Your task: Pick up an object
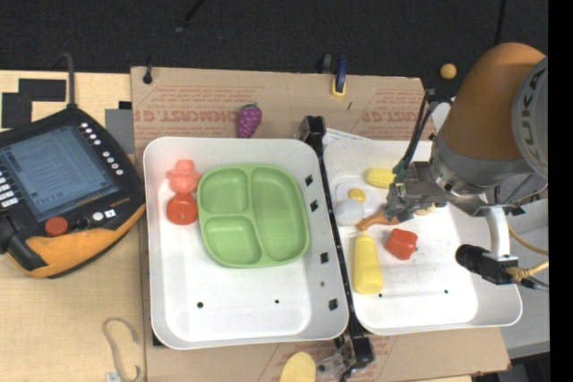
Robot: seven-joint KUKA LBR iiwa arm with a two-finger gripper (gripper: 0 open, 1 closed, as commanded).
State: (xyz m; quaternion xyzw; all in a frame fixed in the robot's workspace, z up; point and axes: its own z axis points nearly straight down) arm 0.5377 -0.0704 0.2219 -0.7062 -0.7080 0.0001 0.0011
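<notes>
A yellow rounded object (298, 366) is seen at the bottom edge of the frame, cut off below the two bins, beside a dark clamp whose form is hard to make out. A pale hook-shaped cord (121, 344) lies on the bench at lower left.

In the right bin (448, 304), a yellow bottle-like toy (366, 264) lies lengthwise near the divider, with a red block (401, 242) just beside it. The gripper (407, 199) is lowered into this bin above and close to the red block, its dark fingers crowded over an orange piece (373, 218); whether they are spread or closed cannot be told, and nothing is clearly shown between them. The grey arm, with its orange band (494, 103), is reached in from the right and bent down steeply, so that much of the bin's far right corner is hidden by it. A yellow item (380, 177) and a small yellow-and-white piece (354, 195) are seen behind the gripper, partly blurred.

In the left bin (233, 318), a green divided plate (252, 216) is set toward the far side, with a red round toy (182, 209) and a pink figure (183, 175) touching one another at its left.

Farther back, a purple grape-like toy (249, 120) rests on cardboard, and a teach pendant (58, 183) is cut off at the left edge.
</notes>
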